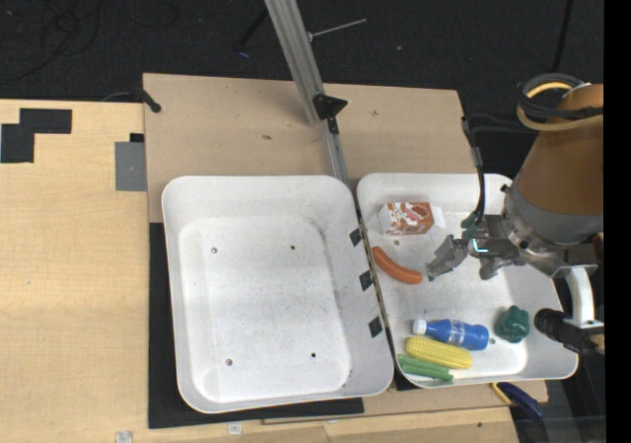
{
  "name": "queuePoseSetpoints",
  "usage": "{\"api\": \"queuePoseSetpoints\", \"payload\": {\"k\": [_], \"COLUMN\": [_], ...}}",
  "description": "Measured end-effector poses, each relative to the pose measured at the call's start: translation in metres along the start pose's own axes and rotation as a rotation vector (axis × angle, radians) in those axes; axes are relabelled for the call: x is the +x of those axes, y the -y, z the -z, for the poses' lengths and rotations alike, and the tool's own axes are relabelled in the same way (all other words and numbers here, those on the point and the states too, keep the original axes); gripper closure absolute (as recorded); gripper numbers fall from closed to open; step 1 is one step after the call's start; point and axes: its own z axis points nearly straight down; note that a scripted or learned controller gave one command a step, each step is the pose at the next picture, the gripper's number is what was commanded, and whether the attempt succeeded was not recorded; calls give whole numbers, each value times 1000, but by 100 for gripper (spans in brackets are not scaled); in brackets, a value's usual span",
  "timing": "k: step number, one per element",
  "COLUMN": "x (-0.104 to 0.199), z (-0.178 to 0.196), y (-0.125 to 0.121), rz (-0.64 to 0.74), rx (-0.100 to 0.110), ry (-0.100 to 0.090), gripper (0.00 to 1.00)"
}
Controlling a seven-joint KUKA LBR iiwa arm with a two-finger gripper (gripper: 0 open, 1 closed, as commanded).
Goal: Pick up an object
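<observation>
The orange sausage (pixel 396 267) lay in the right bin (pixel 439 190), near its left wall, and the gripper (pixel 463 256) hung just right of it, fingers spread apart and gripping nothing. Behind sat a red-and-white packet (pixel 407 217). Nearer the front: blue bottle (pixel 455 332), corn cob (pixel 440 353), green piece (pixel 512 324). Left bin (pixel 187 196) alongside.

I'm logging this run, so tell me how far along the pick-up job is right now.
Nothing looks picked yet: the hot dog, snack packet, blue bottle, corn cob and green toy all lie in the right bin. In hand: the gripper hovers over that bin beside the hot dog. Left: grasp something and lift it.
</observation>
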Motion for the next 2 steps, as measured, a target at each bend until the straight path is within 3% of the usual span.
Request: {"api": "queuePoseSetpoints", "payload": {"k": [1,2], "x": [-1,5], "z": [2,-43], "y": [-1,3], "rz": [-5,-2], "rx": [-5,0], "ry": [1,0], "gripper": [0,0]}}
